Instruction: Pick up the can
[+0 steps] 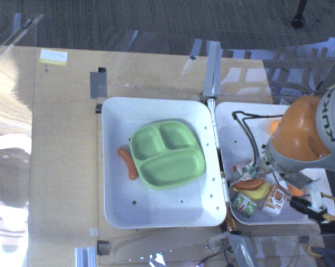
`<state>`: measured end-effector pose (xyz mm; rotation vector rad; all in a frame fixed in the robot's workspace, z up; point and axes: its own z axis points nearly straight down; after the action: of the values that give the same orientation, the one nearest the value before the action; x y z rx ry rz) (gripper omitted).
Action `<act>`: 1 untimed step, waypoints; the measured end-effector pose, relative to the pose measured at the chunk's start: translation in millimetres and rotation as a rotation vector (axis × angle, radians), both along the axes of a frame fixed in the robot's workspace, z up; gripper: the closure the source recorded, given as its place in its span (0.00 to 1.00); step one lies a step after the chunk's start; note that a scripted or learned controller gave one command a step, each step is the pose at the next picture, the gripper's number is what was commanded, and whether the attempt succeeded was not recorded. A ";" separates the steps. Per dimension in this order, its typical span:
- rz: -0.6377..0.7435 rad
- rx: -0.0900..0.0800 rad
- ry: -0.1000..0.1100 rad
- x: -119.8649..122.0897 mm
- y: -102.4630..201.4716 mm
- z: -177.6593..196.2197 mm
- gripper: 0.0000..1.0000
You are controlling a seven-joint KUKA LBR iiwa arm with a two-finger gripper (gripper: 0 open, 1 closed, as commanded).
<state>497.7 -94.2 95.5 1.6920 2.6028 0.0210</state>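
The can (244, 204), small with a green and white label, lies on its side in the front left corner of the right bin (251, 121). A yellow banana-like piece (260, 192) and a red sausage (249, 184) rest just behind it. The arm's orange band (301, 132) and grey wrist hang over the middle of that bin. My gripper (262, 168) is low among the items, a little behind and to the right of the can, mostly hidden by the wrist. Nothing shows the can being held.
A small carton (274, 199) and an orange carrot piece (295, 191) lie right of the can. Black cables (246, 128) loop over the right bin. The left bin (117, 193) holds a green divided plate (167, 154) and an orange-red sausage (128, 163).
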 end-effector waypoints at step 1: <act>0.001 -0.001 -0.009 3.6 0.2 12.2 1.00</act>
<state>501.3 -94.0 107.7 1.6858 2.5974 0.0268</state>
